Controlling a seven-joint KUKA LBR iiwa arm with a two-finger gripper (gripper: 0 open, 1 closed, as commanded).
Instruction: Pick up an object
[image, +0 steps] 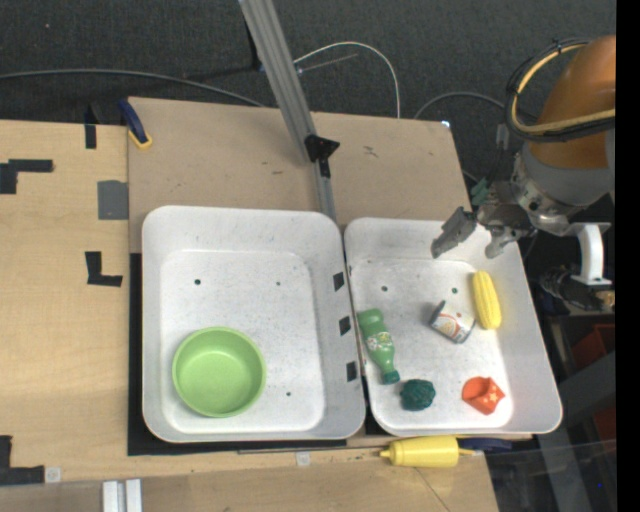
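Left bin (240, 232): well clear of the jaws, on the far side of the bin divide; it contains the green bowl (218, 371) in its near corner.
Right bin (400, 245): directly under the jaws; it groups all small candidate objects for picking.
Gripper (472, 236): suspended above the right bin's far edge, jaws apart with nothing between them, judged ready to descend.
Green bottle (378, 346): lying flat, below and left of the jaws, beside the divide.
Yellow corn (486, 299): lying flat, just below the jaws; judged the nearest target.
Small can (451, 323): tipped over, beside the corn.
Red object (482, 394): farthest from the jaws, near corner.
Dark green object (418, 393): adjacent to the bottle's base.
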